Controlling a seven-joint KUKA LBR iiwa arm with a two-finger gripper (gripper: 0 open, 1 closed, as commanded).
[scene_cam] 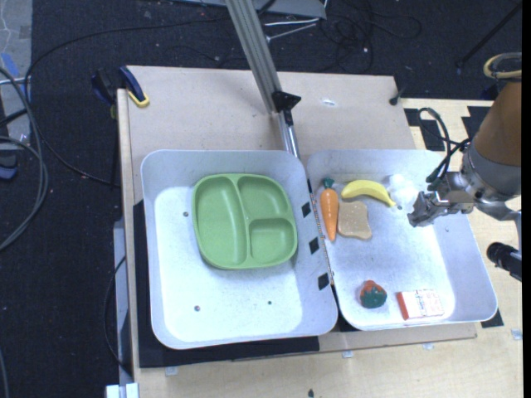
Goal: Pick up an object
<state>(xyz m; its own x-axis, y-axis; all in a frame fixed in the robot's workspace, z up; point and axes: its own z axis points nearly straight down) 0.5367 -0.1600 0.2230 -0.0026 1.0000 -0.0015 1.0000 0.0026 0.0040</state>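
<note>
The left bin (166,305) holds a green divided plate (246,220), lying flat toward its back half, with bare white floor in front of it. The two bins meet at a shared rim near the middle.

Just right of that rim lies a toy carrot (329,212), lengthwise along the wall, so a grasp there looks cramped on its left side. Touching it is a slice of toast (355,220), and a banana (368,191) curves just behind the toast. These three crowd together.

Toward the front of the right bin (465,255) sit a small red-and-green round toy (372,294) and a red-and-white packet (423,303), each with open floor around it, likely the easier picks.

The gripper (421,211) hovers right of the banana, near a whitish object (400,190). Whether it is parted or closed I cannot tell; nothing visibly sits in it.
</note>
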